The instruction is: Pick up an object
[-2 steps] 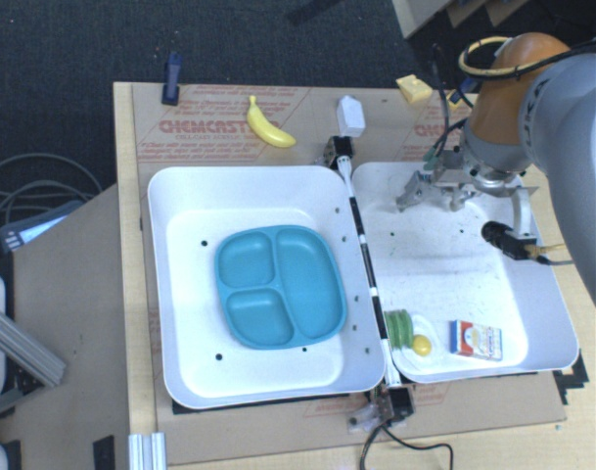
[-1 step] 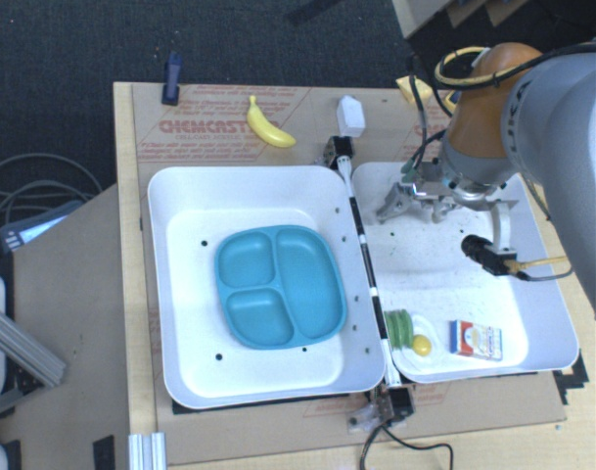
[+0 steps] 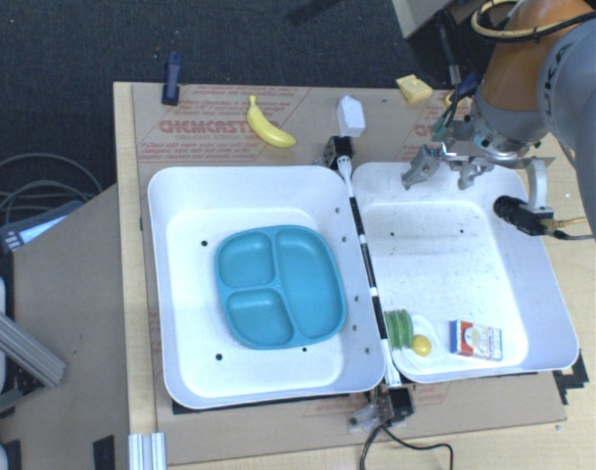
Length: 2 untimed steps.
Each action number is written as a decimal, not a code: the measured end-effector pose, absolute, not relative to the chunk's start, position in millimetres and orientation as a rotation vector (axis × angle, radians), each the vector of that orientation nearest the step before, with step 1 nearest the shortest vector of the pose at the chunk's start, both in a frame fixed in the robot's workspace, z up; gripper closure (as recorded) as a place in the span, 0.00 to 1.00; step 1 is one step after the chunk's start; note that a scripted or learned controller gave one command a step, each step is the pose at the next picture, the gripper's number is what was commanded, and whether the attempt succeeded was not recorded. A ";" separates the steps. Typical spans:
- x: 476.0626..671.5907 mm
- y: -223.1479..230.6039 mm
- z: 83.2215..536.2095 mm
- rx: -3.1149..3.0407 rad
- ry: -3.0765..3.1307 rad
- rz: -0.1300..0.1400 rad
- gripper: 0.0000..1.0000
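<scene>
Right bin [image 3: 532,292]: my gripper [image 3: 442,172] hangs at its far rim, fingers spread, nothing between them | small carton [image 3: 474,340] lies at the near wall, long axis across the bin | green-and-yellow piece [image 3: 407,331] at its near-left corner.

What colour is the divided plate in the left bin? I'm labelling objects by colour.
Light blue, turquoise-like; the divided plate shows plainly in the camera view.
</scene>
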<state>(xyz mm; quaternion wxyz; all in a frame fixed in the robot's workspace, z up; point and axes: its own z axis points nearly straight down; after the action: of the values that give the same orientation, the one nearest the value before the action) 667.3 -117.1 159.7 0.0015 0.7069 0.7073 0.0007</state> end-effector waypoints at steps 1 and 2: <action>586.6 -100.6 84.1 2.223 2.222 -0.001 0.00; 591.2 -115.7 111.8 2.221 2.219 0.001 0.00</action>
<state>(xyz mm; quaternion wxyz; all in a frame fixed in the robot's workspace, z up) 591.2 -115.7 111.8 0.0011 0.7074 0.7068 0.0004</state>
